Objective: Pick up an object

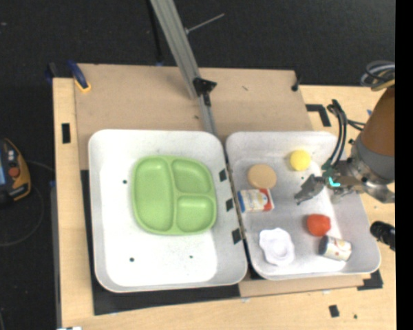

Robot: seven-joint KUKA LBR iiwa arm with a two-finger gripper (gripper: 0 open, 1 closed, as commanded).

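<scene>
My gripper (310,190) hangs over the middle of the right bin (344,267), reaching in from the right, its fingers spread with nothing between them. Around it lie a yellow ball (300,159) to the upper left, a tan round disc (262,177) further left, a small red-and-white carton (255,201), a red object (319,224) just below the gripper, a white cup-like piece (277,245) and a small white can (336,248) at the lower right.
The left bin (110,253) holds a green divided plate (173,194). A grey metal pole (179,43) slants in from the top to the gap between the bins. A handheld device (3,170) lies off the bench at left.
</scene>
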